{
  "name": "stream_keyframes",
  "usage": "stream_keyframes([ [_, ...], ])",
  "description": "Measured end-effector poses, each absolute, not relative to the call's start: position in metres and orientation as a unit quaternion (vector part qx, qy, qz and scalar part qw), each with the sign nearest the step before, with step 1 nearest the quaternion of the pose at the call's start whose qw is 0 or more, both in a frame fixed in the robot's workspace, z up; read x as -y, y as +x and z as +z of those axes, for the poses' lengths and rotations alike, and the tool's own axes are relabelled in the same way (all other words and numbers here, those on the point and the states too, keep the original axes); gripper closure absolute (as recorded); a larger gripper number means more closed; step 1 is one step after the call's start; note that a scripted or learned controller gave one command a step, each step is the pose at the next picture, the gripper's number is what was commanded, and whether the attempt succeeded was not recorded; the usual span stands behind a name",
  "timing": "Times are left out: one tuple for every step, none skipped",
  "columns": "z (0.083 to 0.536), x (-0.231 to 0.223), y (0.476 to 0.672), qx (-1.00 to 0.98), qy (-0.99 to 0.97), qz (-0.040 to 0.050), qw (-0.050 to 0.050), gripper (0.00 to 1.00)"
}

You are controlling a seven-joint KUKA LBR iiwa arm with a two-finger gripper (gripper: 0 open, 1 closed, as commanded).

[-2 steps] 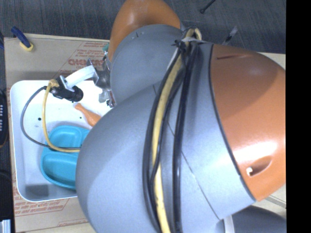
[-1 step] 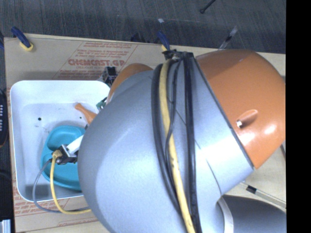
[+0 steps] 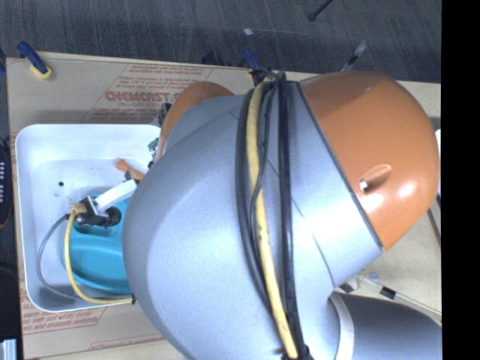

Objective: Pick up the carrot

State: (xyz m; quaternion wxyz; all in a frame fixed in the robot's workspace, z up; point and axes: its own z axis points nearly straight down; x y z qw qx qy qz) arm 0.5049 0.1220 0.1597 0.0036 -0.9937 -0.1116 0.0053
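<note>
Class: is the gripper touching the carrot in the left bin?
Cannot tell. In the camera view the grey arm covers most of the left bin; only an orange tip, possibly the carrot, shows at its edge.

Grey arm [image 3: 225, 238], orange band [image 3: 375, 156], black and yellow cables [image 3: 264, 201].

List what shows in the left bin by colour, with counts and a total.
Orange: 1, the carrot, partly hidden by the arm
Blue: 1, the blue object with a yellow rim
Total: 2 in the white bin
</note>
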Motion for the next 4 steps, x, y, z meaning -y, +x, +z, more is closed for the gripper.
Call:
stream_keyframes([
  [0.153, -0.130, 0.565, 0.106, -0.994, 0.0046, 0.002, 0.00],
  [0.298, -0.158, 0.521, 0.250, -0.968, 0.0027, 0.005, 0.00],
  [0.150, -0.163, 0.472, 0.229, -0.973, 0.0101, 0.003, 0.00],
  [0.093, -0.164, 0.522, 0.113, -0.994, 0.0033, 0.005, 0.00],
])
